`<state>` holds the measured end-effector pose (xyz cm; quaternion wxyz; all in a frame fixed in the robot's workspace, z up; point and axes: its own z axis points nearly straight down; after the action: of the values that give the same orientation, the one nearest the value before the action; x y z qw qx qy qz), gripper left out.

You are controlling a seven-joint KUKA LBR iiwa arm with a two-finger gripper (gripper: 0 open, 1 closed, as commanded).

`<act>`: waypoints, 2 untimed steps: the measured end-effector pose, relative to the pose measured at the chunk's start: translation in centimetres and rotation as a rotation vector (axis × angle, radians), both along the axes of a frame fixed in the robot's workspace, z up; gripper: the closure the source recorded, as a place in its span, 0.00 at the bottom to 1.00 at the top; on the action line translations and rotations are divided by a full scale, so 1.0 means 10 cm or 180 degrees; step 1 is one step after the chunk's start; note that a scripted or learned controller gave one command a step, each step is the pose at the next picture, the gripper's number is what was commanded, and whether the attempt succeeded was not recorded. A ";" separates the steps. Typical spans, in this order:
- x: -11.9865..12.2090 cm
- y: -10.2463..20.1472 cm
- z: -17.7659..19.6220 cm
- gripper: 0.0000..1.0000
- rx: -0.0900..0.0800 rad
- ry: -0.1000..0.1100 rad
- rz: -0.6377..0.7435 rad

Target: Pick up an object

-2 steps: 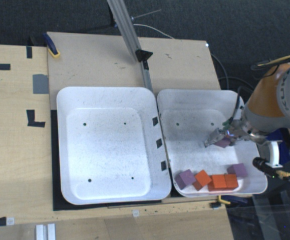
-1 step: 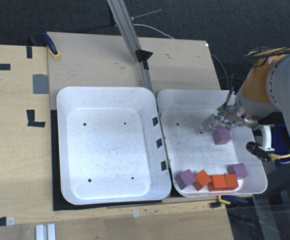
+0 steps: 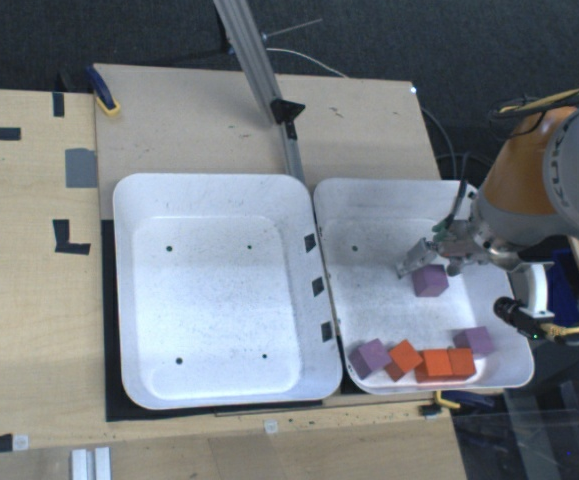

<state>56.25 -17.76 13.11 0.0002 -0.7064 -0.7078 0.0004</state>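
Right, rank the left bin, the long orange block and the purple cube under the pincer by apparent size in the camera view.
1. Shallow white left bin, by far the largest.
2. Long orange block at the right bin's near edge.
3. Purple cube beneath the pincer, slightly smaller.

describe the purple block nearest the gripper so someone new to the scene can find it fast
Look in the right bin of the two white bins. The purple cube sits alone near that bin's middle, just below the gripper. The other blocks, two purple and two orange, are clustered along the near rim.
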 end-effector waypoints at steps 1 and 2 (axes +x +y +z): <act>-0.04 -0.18 -0.42 0.00 -0.0001 0.0012 -0.0005; -0.03 -0.16 -0.30 1.00 0.0001 0.0010 0.0001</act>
<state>55.94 -19.39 10.11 0.0014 -0.7063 -0.7079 0.0014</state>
